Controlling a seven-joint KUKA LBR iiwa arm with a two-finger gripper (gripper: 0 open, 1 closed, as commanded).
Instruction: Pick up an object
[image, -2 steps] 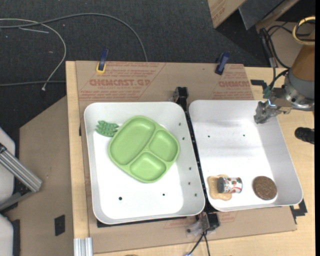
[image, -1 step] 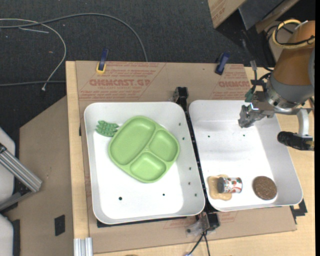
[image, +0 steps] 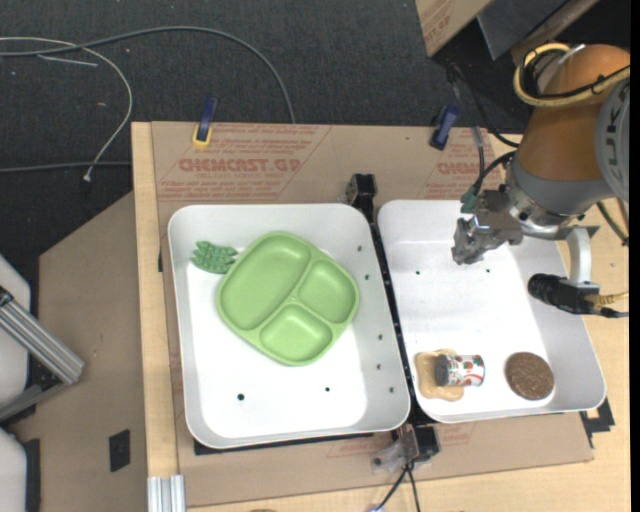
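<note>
My gripper (image: 467, 250) hangs over the back half of the right bin (image: 440, 300), pointing down with nothing seen between its tips. At the front of that bin lies a small tan and white toy figure with red marks (image: 451, 371). A round brown disc (image: 529, 376) rests to its right near the front right corner. In the left bin (image: 200, 370) a light green divided plate (image: 289, 297) lies in the middle, and a small dark green leafy piece (image: 212, 257) sits at its upper left edge.
Both bins sit on a cardboard sheet (image: 250, 160) held by blue clamps (image: 206, 119) at the back. A black clamp (image: 360, 189) joins the bins at the rear. Cables lie on the dark floor behind.
</note>
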